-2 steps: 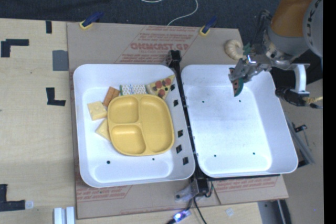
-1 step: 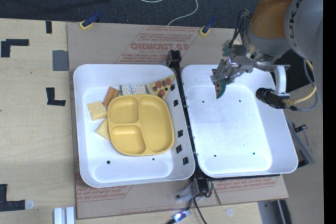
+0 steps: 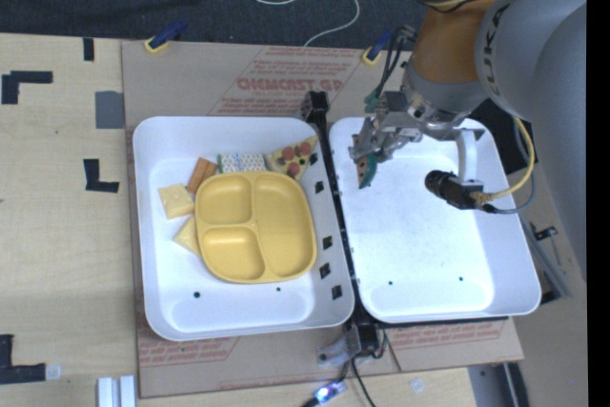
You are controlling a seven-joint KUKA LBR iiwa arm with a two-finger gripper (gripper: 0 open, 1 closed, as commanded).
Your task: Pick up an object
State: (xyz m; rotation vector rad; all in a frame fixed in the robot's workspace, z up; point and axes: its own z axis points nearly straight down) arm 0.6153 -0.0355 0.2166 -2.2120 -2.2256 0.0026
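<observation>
My gripper (image 3: 366,157) hangs over the far left part of the right bin (image 3: 429,272), close to the divider between the bins. A small dark green object (image 3: 366,171) with a reddish spot sits between the fingertips, lifted just above the bin floor, and the fingers are shut on it. The orange wrist band (image 3: 457,24) and the grey arm come in from the upper right.
The left bin (image 3: 157,205) holds a yellow divided plate (image 3: 255,226), pale square pieces (image 3: 177,201), an orange stick (image 3: 201,173) and a pizza-like slice (image 3: 294,156). A black fitting (image 3: 452,189) on a cable hangs from the arm over the right bin.
</observation>
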